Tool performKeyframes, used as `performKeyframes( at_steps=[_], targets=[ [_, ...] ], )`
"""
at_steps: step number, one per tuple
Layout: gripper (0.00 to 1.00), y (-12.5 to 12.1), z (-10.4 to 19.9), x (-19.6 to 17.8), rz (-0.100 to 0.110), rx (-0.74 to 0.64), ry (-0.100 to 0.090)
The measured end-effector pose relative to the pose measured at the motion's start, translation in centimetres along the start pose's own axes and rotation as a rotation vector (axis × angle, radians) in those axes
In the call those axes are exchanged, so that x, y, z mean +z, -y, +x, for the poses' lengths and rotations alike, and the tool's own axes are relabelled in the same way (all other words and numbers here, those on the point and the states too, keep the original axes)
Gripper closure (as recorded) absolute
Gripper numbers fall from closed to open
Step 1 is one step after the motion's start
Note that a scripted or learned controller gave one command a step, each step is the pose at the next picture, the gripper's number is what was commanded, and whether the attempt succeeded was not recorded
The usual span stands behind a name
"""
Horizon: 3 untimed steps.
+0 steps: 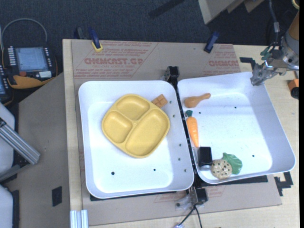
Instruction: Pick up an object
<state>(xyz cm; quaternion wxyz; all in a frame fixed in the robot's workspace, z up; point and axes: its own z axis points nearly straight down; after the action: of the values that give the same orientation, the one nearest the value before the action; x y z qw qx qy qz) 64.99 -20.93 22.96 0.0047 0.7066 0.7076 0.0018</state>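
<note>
Two shallow white bins sit side by side on a bench. The left bin holds a yellow divided plate with a small brown block touching its far edge. The right bin holds a tan drumstick at its far left, an orange carrot along its left wall, and a black block, a cookie and a green leaf clustered at its near edge. The gripper hovers at the right bin's far right corner, well apart from them; whether it is released or clenched, I cannot tell.
</note>
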Motion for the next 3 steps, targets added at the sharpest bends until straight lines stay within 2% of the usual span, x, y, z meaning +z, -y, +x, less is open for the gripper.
performKeyframes(
  at_steps=[1, 3],
  targets=[
    [1.0, 0.0, 0.0, 2.9, 0.013, 0.0, -0.004],
    [1.0, 2.2, 12.2, 1.6, 0.011, -0.005, -0.007]
  ],
)
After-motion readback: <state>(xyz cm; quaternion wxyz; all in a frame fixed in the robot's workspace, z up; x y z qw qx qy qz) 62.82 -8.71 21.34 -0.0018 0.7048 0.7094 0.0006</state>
